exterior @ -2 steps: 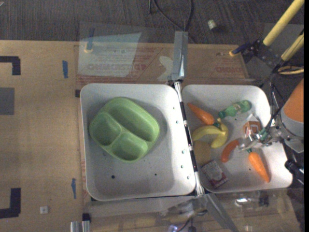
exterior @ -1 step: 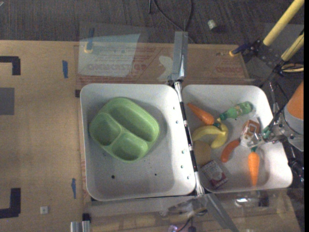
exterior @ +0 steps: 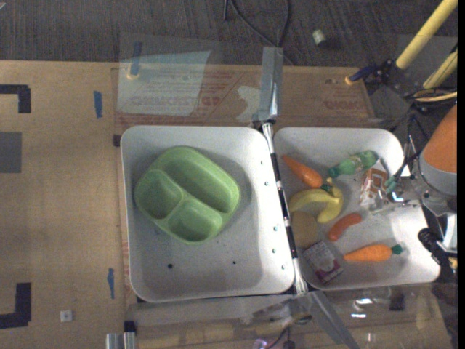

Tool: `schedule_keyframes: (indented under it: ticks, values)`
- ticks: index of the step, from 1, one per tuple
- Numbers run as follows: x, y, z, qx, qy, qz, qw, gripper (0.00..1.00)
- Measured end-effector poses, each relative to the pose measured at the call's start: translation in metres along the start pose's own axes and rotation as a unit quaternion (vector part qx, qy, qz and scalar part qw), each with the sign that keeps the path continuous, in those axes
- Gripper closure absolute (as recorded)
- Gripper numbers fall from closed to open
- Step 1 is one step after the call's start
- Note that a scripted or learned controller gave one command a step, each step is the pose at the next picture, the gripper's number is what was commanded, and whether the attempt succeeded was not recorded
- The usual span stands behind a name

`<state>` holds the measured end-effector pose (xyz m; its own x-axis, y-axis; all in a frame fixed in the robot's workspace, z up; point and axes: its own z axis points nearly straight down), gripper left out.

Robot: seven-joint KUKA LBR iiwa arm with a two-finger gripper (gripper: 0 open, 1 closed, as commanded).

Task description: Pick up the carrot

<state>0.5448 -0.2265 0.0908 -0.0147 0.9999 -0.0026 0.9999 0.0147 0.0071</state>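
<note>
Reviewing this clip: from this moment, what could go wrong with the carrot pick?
Three orange items sit in the right bin: the carrot, another carrot, and a short orange piece. The program may grab the wrong one. The carrot lies near the bin's front right corner, so the gripper might strike the wall.

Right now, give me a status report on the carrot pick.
End effector at right bin's far-right edge. Carrot lying free, ungrasped. Hot dog beside it.

Single fixed overhead view, taken from above the bench [exterior: 58, 195], angled down at a slant; both white bins [exterior: 138, 217] framed side by side, floor [exterior: 109, 6] included at top.
</note>
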Motion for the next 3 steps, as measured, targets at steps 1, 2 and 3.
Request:
schedule_keyframes:
  ticks: [1,2,3]
  values:
    - [0.012,0.004,0.001,0.0,0.007,-0.006,1.0,0.0]
    - [0.057,0.063,0.004,0.008,-0.001,-0.147,0.9891,0.0]
    - [0.065,0.093,0.004,0.021,-0.006,-0.357,0.9339,0.0]
